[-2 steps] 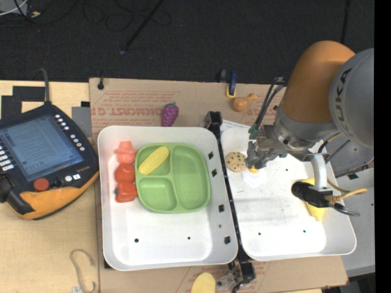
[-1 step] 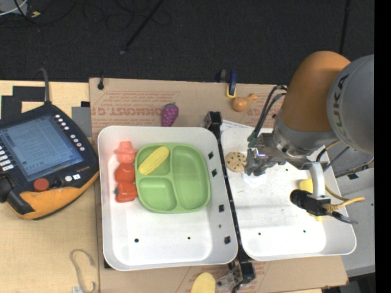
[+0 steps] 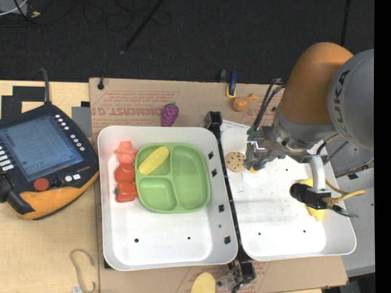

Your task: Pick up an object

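Observation:
My gripper (image 3: pixel 253 159) hangs low over the far left part of the right bin (image 3: pixel 293 237), under the grey wrist and orange band. A round tan cookie with dark chips (image 3: pixel 234 160) lies in that bin just left of the gripper, close to it. A small yellow piece (image 3: pixel 253 170) peeks out right beneath the gripper; what it is cannot be made out. In the left bin (image 3: pixel 159 243) a green divided plate (image 3: pixel 177 191) carries a yellow corn cob (image 3: pixel 153 159). A red and pink toy figure (image 3: pixel 125 171) lies along the plate's left side.
Outside the bins, a purple grape bunch (image 3: pixel 170 113) and an orange toy (image 3: pixel 243 102) rest on the cardboard at the back. A yellow lemon-like item (image 3: pixel 203 282) sits at the front edge. A teach pendant (image 3: pixel 43 157) lies to the left.

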